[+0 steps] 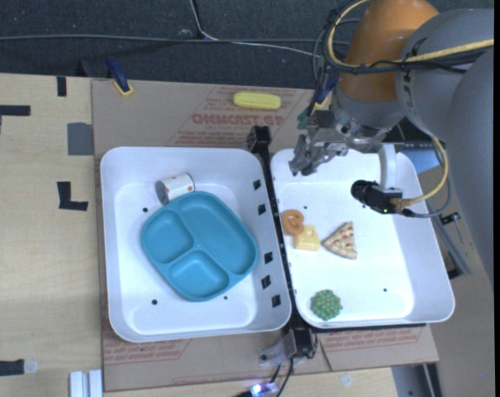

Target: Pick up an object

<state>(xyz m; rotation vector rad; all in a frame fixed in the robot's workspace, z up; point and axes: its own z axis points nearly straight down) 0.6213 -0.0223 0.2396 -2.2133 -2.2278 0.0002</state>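
Observation:
The right bin [415, 300] holds an orange ring [292, 220], a yellow cheese wedge [307, 239], a pizza slice [343, 241] and a green broccoli floret [326, 304]. My gripper [306, 163] hangs over the bin's far left corner, above and behind the orange ring, with nothing seen between its fingers. The fingers look close together. In the left bin [117, 222] lie a blue divided plate [199, 244] and a small white cup [175, 188] on its side.
A yellow banana-like object [257, 101] lies on the cardboard behind the bins. A blue and yellow clamp [117, 78] sits at the cardboard's far left corner. A black divider [266, 213] runs between the two bins. Cables hang from the arm over the right bin's far side.

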